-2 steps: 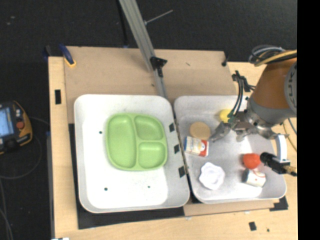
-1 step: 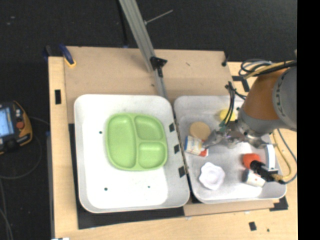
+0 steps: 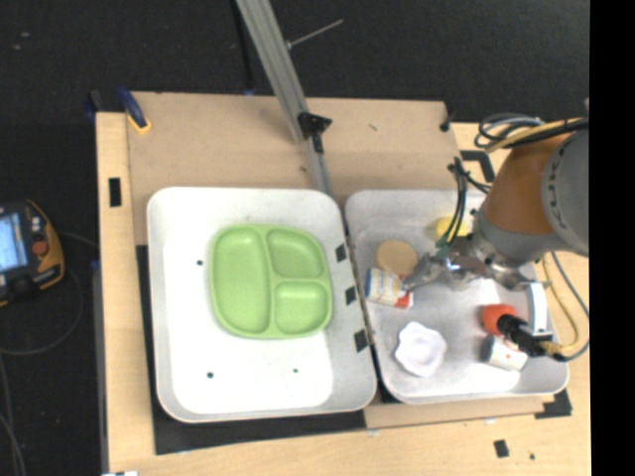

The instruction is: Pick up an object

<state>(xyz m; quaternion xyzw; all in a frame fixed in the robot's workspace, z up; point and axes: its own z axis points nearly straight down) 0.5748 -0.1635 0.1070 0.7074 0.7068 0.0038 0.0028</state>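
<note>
The right bin (image 3: 466,385) holds several small objects. A tan round disc (image 3: 397,256) lies near its left wall, with a small red, white and blue carton (image 3: 384,288) just below it. A white crumpled cup (image 3: 420,350) sits toward the front. At the right lie a red-orange piece (image 3: 496,318) and a white block (image 3: 506,356). A yellow object (image 3: 449,229) peeks out beside the arm. My gripper (image 3: 431,269) hangs low over the bin's middle, just right of the disc and the carton. Nothing shows between its tips.
The left bin (image 3: 179,365) bears a green divided plate (image 3: 269,281). A grey metal bar (image 3: 283,67) slants over the back of the bench. The arm's orange band (image 3: 521,191) and cables cover the right bin's back right corner.
</note>
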